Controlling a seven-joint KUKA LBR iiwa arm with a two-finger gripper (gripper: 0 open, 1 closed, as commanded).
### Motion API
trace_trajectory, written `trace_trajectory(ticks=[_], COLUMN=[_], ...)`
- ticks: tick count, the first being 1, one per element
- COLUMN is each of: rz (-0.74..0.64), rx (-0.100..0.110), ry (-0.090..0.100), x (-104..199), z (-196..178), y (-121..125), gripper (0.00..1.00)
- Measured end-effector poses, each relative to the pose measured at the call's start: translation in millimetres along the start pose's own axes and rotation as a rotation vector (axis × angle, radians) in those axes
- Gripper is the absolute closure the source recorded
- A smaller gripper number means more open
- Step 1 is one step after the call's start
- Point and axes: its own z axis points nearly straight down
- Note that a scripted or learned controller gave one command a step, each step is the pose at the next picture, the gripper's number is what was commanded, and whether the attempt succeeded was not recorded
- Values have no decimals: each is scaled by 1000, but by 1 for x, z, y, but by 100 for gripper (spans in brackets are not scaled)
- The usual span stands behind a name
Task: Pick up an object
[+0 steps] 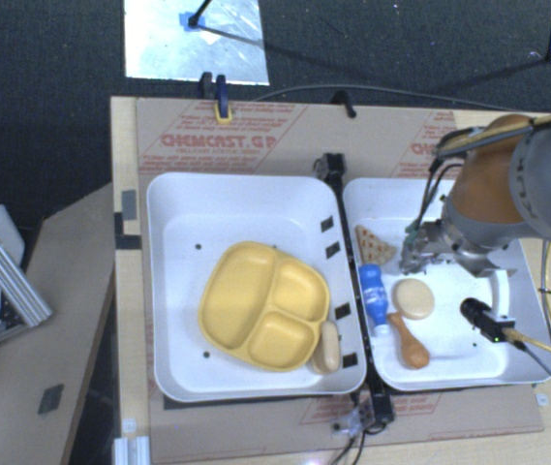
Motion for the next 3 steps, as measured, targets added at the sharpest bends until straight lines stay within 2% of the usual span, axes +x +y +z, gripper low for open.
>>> trace_trajectory(ticks=[1, 3], rz=[-5, -6], rx=[2, 0], ry=[4, 3], x=[5, 2], z=[-56, -160], y=[-7, 9], gripper=[100, 100])
